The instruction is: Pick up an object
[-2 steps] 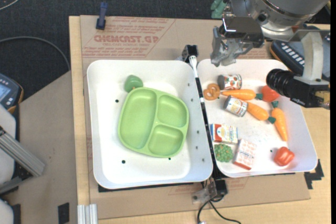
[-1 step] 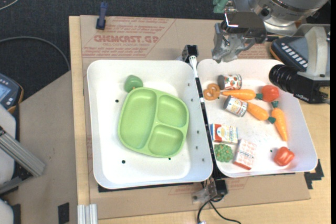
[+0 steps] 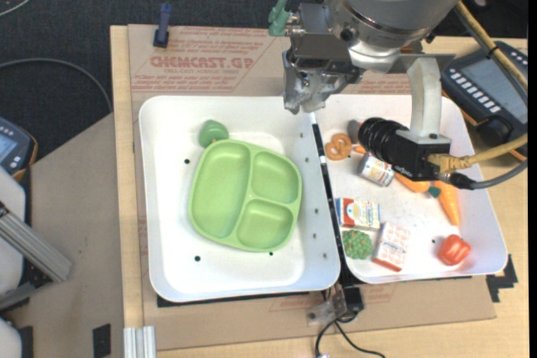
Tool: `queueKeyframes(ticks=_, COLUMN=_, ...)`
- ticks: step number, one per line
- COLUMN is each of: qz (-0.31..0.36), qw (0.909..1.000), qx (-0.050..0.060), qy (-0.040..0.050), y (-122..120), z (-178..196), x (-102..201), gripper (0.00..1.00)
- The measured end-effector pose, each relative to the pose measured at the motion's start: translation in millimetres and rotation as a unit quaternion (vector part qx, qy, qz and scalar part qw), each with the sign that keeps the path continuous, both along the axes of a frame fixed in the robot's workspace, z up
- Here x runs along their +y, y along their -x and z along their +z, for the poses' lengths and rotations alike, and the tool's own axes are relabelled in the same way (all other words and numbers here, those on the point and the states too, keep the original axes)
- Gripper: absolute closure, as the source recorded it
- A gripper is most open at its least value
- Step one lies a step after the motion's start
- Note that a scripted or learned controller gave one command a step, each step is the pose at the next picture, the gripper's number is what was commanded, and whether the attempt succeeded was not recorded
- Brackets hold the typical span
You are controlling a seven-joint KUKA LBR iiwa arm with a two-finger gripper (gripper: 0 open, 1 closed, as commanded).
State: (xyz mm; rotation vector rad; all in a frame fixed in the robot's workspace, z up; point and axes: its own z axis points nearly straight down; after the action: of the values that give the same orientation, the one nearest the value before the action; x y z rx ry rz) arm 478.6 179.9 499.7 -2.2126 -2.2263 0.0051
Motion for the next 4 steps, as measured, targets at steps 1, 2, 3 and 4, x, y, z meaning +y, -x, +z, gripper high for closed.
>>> queueKeyframes(ticks=1, qz=-0.001, qw=1.0, qx=0.001, qy=0.0009, y=0, z=-46, x=47, gripper=1.0)
queueKeyframes(ticks=2, qz=-0.005, qw=1.0, qx=0.003, qy=0.0025, y=-55, z=-219, x=44, gripper=1.0)
queueKeyframes(ticks=3, qz=-0.002, qw=1.0, qx=0.002, qy=0.0008, y=1, z=-235, x=45, gripper=1.0)
queueKeyframes(ticks=4, qz=-0.004, qw=1.0, qx=-0.001, qy=-0.0006, y=-2, z=-223, x=45, gripper=1.0)
